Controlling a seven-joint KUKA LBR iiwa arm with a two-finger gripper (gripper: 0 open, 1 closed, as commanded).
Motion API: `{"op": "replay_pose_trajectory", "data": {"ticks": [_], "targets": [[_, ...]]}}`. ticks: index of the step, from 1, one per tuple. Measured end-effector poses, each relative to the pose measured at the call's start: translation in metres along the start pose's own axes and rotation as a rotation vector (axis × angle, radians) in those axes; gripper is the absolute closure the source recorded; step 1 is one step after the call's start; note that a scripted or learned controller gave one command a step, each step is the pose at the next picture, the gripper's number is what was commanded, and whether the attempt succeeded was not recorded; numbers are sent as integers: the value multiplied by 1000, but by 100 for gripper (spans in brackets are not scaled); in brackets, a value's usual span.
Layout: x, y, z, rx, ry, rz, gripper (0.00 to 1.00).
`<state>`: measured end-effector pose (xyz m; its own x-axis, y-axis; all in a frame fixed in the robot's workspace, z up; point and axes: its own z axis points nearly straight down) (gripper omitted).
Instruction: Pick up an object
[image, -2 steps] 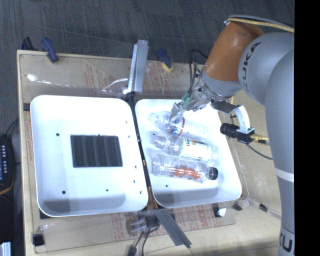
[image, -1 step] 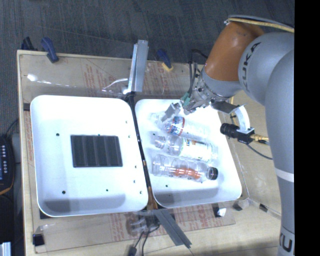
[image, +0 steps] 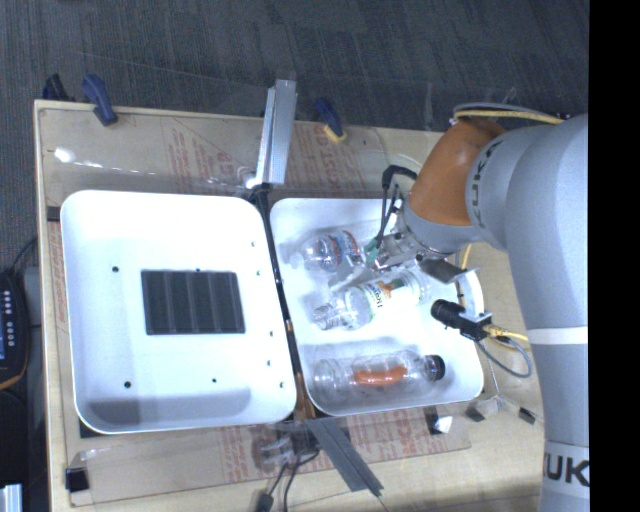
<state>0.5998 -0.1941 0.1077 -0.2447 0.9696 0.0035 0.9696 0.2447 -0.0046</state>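
Clear plastic bottles lie in the right bin (image: 470, 385), and we count three. One with a dark cap and an orange label (image: 375, 373) rests along the 6 o'clock wall. Another bottle (image: 362, 302) lies at the middle, and a third (image: 328, 250) sits toward 11 o'clock. Our gripper (image: 383, 258) hangs over the bin's middle, between the upper two bottles; we cannot tell how its jaws stand. At 9 o'clock, the left bin (image: 100, 250) carries a dark ribbed panel (image: 193, 301).
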Motion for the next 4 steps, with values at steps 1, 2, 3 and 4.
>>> {"op": "replay_pose_trajectory", "data": {"ticks": [1, 2, 3, 4], "targets": [[-2, 40, 25, 46, 17, -148, 0], [44, 0, 16, -1, -2, -146, 0], [11, -12, -21, -4, -4, -180, 0], [11, -11, -31, -5, -5, -183, 100]]}}
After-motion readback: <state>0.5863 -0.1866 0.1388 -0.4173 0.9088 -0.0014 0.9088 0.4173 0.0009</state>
